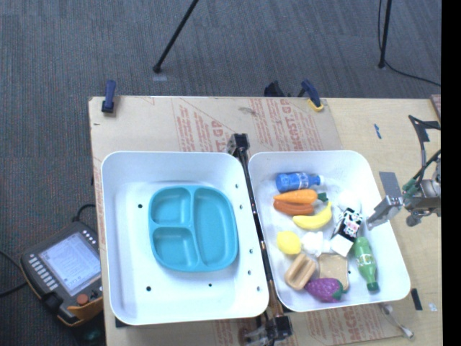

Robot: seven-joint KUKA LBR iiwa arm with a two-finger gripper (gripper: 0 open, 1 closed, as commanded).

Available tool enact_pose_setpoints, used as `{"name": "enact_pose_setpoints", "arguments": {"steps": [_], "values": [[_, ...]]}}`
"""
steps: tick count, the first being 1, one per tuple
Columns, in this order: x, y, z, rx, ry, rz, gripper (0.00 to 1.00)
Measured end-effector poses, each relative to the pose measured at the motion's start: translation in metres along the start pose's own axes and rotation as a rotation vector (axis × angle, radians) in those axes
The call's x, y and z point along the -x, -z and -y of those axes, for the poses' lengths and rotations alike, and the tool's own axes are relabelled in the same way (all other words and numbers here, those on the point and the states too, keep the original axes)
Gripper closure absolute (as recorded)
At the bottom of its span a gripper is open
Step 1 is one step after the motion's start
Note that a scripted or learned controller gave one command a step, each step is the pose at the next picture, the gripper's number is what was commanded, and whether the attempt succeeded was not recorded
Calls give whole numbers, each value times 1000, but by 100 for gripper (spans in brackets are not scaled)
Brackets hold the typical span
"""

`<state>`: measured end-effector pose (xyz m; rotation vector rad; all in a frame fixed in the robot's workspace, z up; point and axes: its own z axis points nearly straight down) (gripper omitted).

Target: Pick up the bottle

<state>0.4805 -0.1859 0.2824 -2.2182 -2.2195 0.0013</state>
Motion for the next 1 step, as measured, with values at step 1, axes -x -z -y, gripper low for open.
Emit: {"name": "enact_pose_setpoints", "arguments": {"steps": [1], "values": [[0,10,0,-2,2,-1,100]]}}
